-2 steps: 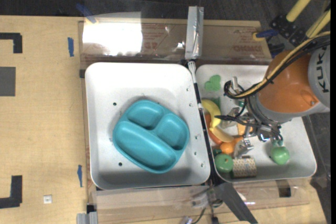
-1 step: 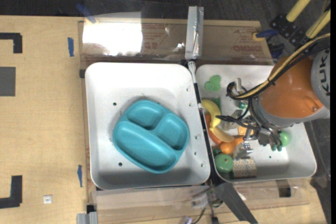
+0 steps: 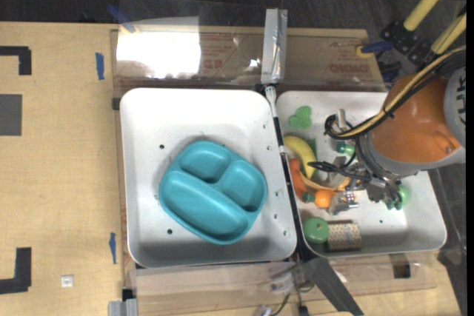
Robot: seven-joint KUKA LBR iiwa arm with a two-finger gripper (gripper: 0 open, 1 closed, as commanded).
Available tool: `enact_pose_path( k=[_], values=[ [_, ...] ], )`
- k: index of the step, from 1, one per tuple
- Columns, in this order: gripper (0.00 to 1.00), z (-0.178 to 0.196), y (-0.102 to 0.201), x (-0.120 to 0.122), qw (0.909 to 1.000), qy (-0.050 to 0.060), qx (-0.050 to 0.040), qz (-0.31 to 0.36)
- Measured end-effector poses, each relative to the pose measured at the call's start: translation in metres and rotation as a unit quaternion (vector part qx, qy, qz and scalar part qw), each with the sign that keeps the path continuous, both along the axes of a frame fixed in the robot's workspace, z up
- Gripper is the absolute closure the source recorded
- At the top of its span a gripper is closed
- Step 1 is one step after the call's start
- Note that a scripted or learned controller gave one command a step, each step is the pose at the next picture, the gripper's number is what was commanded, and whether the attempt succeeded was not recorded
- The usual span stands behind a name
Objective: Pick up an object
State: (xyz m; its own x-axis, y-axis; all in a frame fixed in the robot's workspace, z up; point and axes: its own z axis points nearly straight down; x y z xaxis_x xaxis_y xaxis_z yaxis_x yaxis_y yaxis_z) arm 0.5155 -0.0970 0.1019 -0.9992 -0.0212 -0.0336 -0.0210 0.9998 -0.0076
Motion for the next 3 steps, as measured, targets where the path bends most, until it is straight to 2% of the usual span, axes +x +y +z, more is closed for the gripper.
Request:
enact_pose_path(
  k=[1,2,3],
  values=[
    [1.00,0.110,0.028,-0.031,0.9777,0.014,-0.0001,0.210],
    [1.00,0.081,0.048,-0.026,0.9388,0.017,-0.0012,0.344],
    [1.00,0.161,0.016,-0.009,0.8903,0.013,-0.0048,0.455]
  ],
)
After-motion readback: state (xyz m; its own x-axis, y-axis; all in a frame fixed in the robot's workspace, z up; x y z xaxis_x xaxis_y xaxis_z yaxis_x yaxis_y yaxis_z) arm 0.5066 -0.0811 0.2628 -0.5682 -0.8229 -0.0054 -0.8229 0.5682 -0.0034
